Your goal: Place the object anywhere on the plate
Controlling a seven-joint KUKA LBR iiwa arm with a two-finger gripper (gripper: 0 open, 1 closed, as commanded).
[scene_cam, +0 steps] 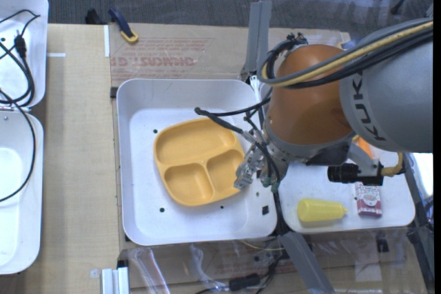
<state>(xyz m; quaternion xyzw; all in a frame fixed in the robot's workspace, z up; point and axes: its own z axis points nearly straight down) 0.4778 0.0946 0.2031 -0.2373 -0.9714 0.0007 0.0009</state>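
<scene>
From the overhead camera, the left bin [131,169] holds a yellow plate [196,162] with three compartments, lying a little left of the bin's middle. The arm [358,100] comes in from three o'clock, its orange band [310,96] bulking over the seam between the two bins. Below the band the gripper [247,174] hangs at the plate's four-o'clock edge, over or touching the rim of the lower right compartment; which of the two cannot be told. Whether its fingers are spread or pressed together cannot be told either, and nothing can be made out between them. Black cables [220,117] loop from the wrist across the plate's one-o'clock side.

In the right bin [406,217], at its six-o'clock part, a yellow object [320,211] lies on its side, shaped like a squeeze bottle with its narrow end toward three o'clock. Just beside it at three o'clock sits a small red and white box [369,201], apart from it. Both lie well apart from the plate.
</scene>
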